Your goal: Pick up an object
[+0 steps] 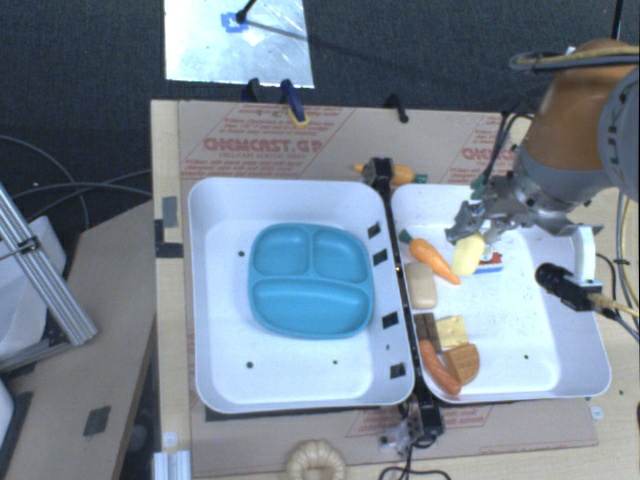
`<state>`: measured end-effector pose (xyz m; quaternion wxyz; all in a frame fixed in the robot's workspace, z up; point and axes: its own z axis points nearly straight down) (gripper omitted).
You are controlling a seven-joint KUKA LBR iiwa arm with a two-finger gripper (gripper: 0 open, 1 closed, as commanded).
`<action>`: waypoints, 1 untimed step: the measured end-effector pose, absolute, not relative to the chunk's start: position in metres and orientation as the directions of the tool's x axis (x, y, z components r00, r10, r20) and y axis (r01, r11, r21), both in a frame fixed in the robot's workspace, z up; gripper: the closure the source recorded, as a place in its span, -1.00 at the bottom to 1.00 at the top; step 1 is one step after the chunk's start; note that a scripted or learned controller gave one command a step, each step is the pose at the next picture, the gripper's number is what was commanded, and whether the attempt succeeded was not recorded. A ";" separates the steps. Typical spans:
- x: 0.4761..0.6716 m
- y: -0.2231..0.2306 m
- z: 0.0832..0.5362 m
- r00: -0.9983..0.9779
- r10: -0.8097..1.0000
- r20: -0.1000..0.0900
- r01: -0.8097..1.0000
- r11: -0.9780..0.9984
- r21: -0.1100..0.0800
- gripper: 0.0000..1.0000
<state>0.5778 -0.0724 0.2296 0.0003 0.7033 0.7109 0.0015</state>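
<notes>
While the gripper hangs low over the right bin, I read this as the closing-in stage of a pick. Its tips sit right at a pale yellow, potato-like piece near the bin's left half, with a carrot lying just beside that piece and a beige block below the carrot. I cannot tell whether the fingers are spread or clamped — they blur into the grey wrist — nor whether the yellow piece is actually between them or merely under them.

To do this step well, I would want the fingers straddling the yellow piece alone, clear of the carrot's thick end, so the closing does not shove both sideways. A rounded, smooth piece like that may squirt out — so a grip across its middle seems wiser than one at its end. The left bin holds a blue divided plate, well apart from all this.
</notes>
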 end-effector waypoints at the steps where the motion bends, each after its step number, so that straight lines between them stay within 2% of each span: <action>1: 0.571 -0.027 0.231 -0.009 1.000 0.001 1.000 0.009 0.001 1.00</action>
